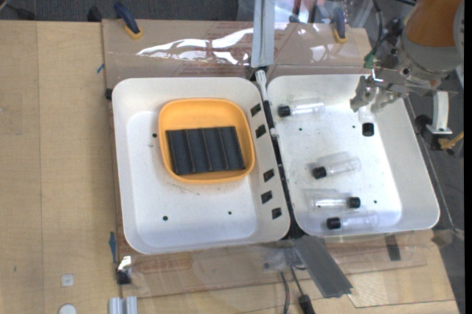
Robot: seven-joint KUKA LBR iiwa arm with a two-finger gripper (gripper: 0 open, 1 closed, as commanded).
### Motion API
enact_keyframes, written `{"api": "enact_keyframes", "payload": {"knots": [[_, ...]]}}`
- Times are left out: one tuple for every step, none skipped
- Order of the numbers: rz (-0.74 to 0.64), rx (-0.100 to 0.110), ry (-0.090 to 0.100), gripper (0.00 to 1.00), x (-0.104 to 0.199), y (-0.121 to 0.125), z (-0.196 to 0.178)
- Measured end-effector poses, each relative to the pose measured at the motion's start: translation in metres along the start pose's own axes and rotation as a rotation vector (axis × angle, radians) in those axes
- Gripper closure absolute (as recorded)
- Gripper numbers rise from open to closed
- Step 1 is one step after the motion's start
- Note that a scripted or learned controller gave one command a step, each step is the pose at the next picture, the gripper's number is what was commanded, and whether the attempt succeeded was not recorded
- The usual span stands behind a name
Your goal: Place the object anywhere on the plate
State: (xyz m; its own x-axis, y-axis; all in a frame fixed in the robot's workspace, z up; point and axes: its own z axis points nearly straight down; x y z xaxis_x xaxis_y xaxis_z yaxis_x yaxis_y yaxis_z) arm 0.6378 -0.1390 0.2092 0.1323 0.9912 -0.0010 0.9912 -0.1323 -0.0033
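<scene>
Four clear plastic vials with black caps [335, 166] lie in the right white bin [413, 180], none yet on the orange square plate [168, 116] with its dark ribbed insert in the left bin. The two-finger gripper [371, 100] hangs over the right bin's far edge; whether it is wide or closed cannot be told, so nearly everything seems left to do.

You see the orange plate [206, 139] in the left bin, well to the left of the end effector [371, 100] and a little lower in the view. It is a rounded square, lying flat, with a dark ribbed insert [205, 150] inside. The objects are clear vials with black caps in the right bin. One vial [301, 108] lies left of the end effector. Three vials [335, 166] [335, 200] [352, 220] lie below it, all on their sides. A small black cap [368, 130] sits just below the end effector.
</scene>
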Motion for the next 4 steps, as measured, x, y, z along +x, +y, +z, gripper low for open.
{"api": "enact_keyframes", "payload": {"knots": [[-0.270, -0.004, 0.000, 1.00, 0.019, 0.028, -0.012], [-0.485, -0.006, -0.001, 1.00, 0.040, 0.025, -0.038], [-0.679, -0.006, -0.001, 1.00, 0.036, 0.026, -0.053], [-0.679, -0.006, -0.001, 0.00, 0.036, 0.026, -0.054]]}}
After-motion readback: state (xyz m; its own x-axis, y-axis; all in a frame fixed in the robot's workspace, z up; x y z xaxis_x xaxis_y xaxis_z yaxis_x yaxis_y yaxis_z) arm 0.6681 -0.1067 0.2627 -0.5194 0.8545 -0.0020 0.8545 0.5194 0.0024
